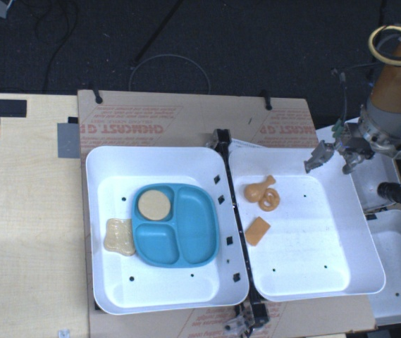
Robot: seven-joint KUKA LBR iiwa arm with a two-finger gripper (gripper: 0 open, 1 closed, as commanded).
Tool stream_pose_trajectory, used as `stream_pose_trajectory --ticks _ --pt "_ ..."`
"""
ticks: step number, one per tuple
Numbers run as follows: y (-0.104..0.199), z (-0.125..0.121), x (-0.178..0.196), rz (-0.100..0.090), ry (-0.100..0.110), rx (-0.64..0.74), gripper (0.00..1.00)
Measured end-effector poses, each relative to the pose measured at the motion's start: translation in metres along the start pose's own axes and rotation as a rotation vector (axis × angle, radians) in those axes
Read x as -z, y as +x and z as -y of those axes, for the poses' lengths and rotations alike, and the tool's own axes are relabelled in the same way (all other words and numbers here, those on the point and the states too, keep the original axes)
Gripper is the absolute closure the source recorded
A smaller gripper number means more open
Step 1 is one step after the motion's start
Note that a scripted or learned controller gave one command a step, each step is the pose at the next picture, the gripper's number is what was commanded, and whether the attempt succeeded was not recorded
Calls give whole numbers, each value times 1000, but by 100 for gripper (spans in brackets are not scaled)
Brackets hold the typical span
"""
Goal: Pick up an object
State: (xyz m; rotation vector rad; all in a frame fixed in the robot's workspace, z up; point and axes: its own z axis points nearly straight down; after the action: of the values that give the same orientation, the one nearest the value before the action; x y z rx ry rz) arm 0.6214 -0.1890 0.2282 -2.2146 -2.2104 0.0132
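In the right bin (pixel 341 273) lie three orange-tan toy foods near its left side: a drumstick-shaped piece (pixel 259 186), a pretzel ring (pixel 270 201) touching it, and a small orange block (pixel 257 230) just below. My gripper (pixel 335 159) hangs above the bin's far right corner, well to the right of these pieces. Its two grey fingers (pixel 318 157) are spread apart and hold nothing.
The left bin (pixel 108 167) holds a blue divided plate (pixel 186 241) with a round tan biscuit (pixel 153 204) in its upper-left compartment. A pale toast-like piece (pixel 119 236) lies against the plate's left edge. A black divider (pixel 232 217) runs between the bins.
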Motion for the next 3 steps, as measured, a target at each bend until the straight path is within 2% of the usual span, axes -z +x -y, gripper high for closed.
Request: stream_pose_trajectory --ticks 1,2,3 --pt "0 -2 8 3 -14 2 0" --pt "-3 -10 -38 2 -10 3 0" --pt "-1 1 -94 1 -7 2 0"
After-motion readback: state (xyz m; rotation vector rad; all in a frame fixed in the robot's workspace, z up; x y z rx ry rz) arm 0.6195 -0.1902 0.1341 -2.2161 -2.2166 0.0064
